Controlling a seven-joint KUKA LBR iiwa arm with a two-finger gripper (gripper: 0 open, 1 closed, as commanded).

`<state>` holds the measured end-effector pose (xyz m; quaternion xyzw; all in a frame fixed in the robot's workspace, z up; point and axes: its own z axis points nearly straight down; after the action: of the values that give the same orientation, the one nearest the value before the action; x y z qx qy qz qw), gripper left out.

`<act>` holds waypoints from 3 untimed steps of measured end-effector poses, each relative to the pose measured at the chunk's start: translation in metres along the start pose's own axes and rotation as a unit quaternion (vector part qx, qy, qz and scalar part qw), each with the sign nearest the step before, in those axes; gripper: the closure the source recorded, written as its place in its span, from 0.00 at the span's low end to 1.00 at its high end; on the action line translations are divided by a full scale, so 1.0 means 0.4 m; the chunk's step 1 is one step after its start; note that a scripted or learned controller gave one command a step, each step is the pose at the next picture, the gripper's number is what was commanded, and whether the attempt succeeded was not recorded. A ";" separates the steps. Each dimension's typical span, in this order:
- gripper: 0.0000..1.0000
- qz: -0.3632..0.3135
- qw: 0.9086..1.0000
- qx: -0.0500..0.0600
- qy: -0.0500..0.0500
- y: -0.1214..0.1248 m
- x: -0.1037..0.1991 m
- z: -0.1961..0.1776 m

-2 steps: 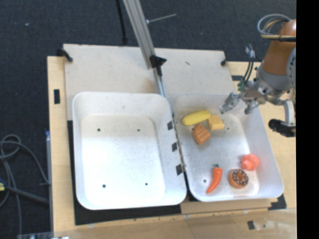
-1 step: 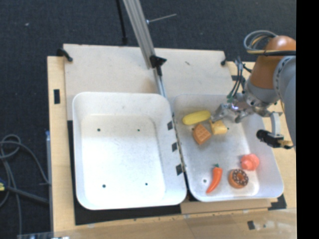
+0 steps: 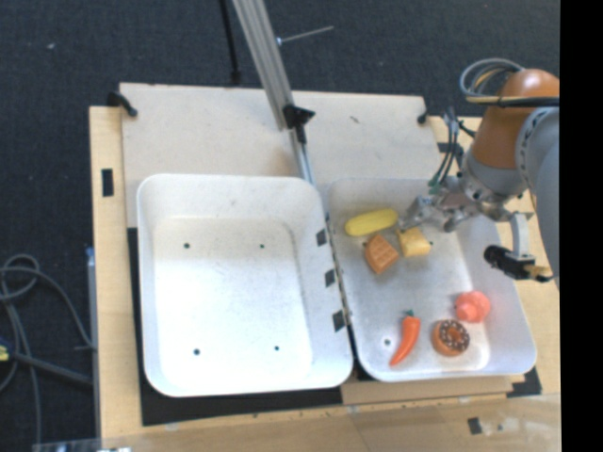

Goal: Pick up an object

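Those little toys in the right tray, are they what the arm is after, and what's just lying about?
For the job:
gripper
yellow block
yellow oblong piece
waffle-like piece
carrot
doughnut
pink piece
right bin

Lying about:
left bin
metal pole
cables

arm: reaches in from right, orange band up top | claw (image 3: 421, 217): low (wrist bent down)

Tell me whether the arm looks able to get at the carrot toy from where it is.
Probably yes. The carrot toy lies in the open near the front of the right bin, with nothing on top of it. The gripper is at the bin's far side, by the yellow block.
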<state>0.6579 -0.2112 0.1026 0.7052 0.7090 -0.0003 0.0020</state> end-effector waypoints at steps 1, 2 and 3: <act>1.00 -0.001 1.000 -0.002 -0.001 0.002 -0.003 -0.031; 1.00 0.002 1.000 -0.002 0.000 -0.016 -0.016 -0.174; 1.00 0.001 1.000 -0.004 0.000 -0.010 -0.014 -0.339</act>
<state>0.6537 -0.2163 0.2384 0.7062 0.7080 0.0021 0.0048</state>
